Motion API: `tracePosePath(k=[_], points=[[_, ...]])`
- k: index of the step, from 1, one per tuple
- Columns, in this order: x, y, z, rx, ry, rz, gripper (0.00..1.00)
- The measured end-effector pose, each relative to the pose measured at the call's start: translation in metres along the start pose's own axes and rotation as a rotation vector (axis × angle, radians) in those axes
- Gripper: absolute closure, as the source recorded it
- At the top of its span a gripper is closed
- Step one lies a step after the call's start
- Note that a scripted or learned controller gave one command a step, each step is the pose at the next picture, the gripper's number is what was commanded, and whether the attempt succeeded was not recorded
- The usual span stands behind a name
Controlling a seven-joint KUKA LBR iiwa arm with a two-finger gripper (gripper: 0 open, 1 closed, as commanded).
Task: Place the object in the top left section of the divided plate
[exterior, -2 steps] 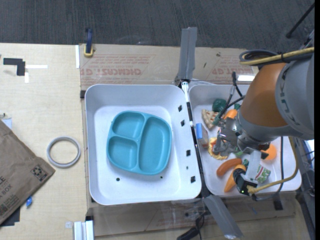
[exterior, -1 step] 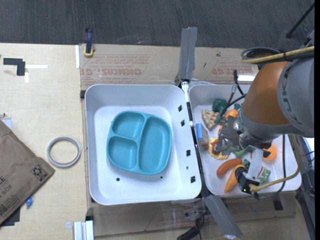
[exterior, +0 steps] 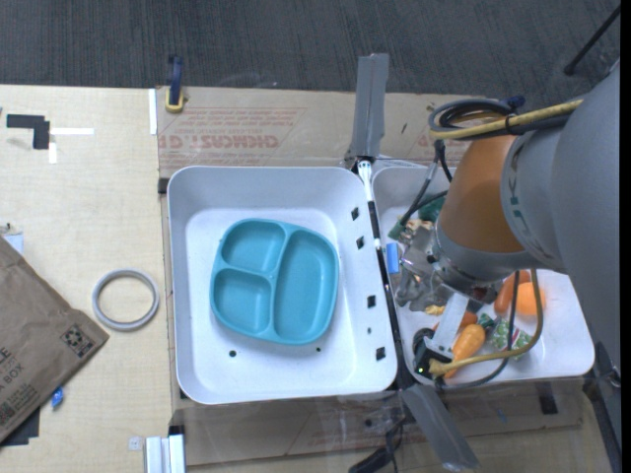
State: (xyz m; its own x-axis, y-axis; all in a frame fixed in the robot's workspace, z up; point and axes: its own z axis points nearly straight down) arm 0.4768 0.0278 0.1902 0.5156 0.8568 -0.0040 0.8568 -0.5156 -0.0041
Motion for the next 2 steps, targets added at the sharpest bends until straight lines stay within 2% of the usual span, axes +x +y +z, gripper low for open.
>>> tracePosePath(k=[1,2], points=[[-0.038,0.023,0.000,-0.002,0.001,0.141,1.00],[-0.019,0.012,0.000,-0.001,0.001,0.309,1.00]])
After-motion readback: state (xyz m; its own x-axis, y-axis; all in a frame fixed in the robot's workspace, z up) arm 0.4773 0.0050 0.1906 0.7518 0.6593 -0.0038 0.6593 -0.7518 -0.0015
